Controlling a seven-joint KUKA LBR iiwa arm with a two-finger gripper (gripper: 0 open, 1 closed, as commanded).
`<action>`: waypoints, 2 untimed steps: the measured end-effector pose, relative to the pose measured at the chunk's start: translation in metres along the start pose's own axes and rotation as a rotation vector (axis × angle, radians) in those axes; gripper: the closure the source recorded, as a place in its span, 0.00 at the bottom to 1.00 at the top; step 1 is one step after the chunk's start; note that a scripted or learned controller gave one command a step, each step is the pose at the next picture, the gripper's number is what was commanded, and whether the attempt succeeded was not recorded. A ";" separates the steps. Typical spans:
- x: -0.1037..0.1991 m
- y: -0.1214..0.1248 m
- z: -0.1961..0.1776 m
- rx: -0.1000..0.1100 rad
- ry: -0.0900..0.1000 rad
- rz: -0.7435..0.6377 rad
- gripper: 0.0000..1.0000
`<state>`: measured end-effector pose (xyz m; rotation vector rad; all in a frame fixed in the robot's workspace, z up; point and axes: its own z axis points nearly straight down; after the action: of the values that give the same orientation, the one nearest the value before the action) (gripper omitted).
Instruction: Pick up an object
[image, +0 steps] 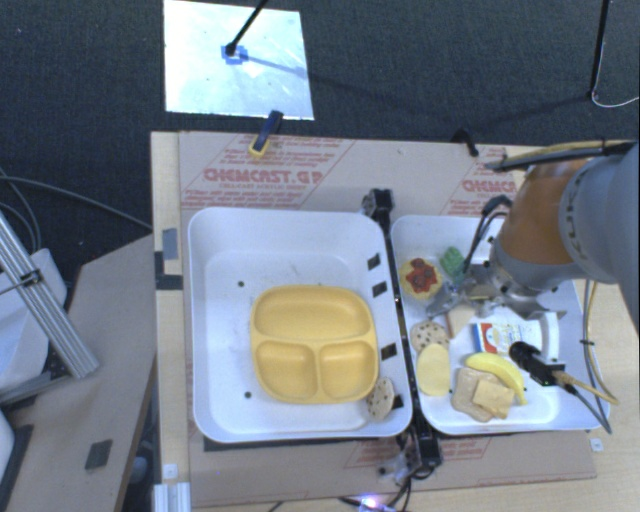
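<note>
So your arm (560, 225) is reaching in from the right and hanging over the right bin (575, 415), with the gripper (462, 297) sitting low over the upper-left part of that bin. Honestly, you're not getting a clear look at it from this angle. I can't tell whether it's open or closed, or whether it's got hold of anything.

The stuff you could be going for is all lying around it. A round pizza-looking piece (421, 275) with red topping is lying just to the left of the gripper. A small green piece (453, 261) is sitting just behind the gripper, close to the pizza. A tan block (461, 321) is lying right in front of the gripper, next to a chocolate chip cookie (428, 334). In front of the cookie a pale yellow disc (434, 371) is lying flat. Beside the disc, a banana (497, 369) is resting across a couple of toast-coloured slices (477, 396) near the bin's front wall. A white card with red and blue print (497, 334) is lying between the gripper and the banana.

Over in the left bin (220, 300) you're looking at a yellow divided tray (312, 343) sitting in the middle. A second cookie (380, 399) is lying by its lower right corner, close to the wall between the bins. Both bins are sitting on a brown sheet with red lettering (300, 170).
</note>
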<state>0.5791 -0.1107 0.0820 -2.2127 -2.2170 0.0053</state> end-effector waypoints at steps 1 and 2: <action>-0.007 0.061 -0.004 -0.016 -0.006 -0.003 0.00; 0.022 0.088 -0.016 0.002 -0.013 -0.006 0.00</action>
<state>0.6672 -0.0891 0.0975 -2.2116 -2.2288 0.0215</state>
